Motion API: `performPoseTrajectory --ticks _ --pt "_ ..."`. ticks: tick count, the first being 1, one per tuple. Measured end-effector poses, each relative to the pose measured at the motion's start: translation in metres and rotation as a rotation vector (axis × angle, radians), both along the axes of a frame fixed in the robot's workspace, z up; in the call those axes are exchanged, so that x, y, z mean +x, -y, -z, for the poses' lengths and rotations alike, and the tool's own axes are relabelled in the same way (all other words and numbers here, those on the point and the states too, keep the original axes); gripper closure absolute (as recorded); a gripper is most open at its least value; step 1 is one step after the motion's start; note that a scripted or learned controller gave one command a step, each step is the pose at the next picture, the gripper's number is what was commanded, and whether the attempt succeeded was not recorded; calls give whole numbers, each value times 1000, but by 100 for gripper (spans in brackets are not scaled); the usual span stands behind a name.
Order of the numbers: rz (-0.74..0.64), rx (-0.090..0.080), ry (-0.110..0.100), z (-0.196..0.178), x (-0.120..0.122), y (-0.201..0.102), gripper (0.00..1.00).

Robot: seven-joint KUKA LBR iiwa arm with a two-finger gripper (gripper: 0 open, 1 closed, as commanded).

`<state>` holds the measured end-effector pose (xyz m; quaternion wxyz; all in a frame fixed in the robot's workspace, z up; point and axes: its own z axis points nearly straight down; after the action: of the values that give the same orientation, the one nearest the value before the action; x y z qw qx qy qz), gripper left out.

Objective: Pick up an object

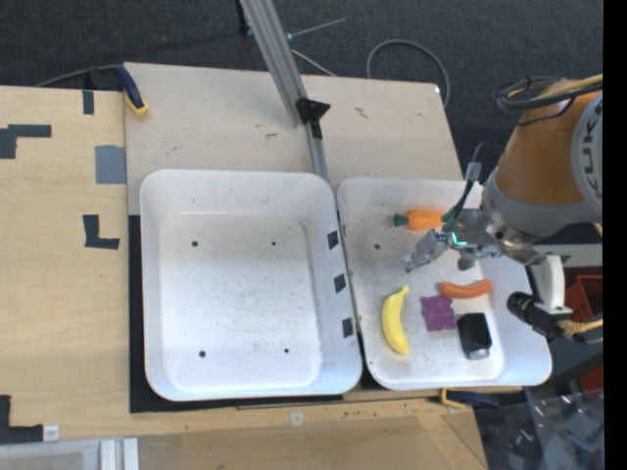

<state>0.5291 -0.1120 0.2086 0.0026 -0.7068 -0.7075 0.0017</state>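
We see two shallow white bins side by side on the table (235, 130). The left bin (162, 272) shows a bare speckled floor. The right bin (367, 223) holds all the small objects.

The arm (549, 164), grey with an orange band, reaches in from the right and ends over the middle of the right bin. Its tool (423, 255) points left and downward, its metal tips hanging above bare bin floor. We cannot tell from this slant whether it is released or clenched, and we see no object between its tips.

A carrot (421, 220), orange with a green end, lies at the far side of the right bin, just beyond the tool. A yellow banana (394, 321) lies toward the near left of that bin, running near to far, just below the tool tips and apart from them. To its right sits a purple block (437, 312), and near that, further right, a black block (474, 335) close to the near rim. An orange sausage-shaped piece (464, 288) lies just beyond the purple block, under the wrist of the arm.

A metal rail (279, 52) slants across the far part of the table toward the gap between the bins. A yellow and blue clamp (132, 91) grips the far left corner of the table.
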Motion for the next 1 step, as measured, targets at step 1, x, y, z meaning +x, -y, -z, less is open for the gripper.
performPoseTrajectory --ticks 1 --pt "-1 -1 4 -2 1 0 0"
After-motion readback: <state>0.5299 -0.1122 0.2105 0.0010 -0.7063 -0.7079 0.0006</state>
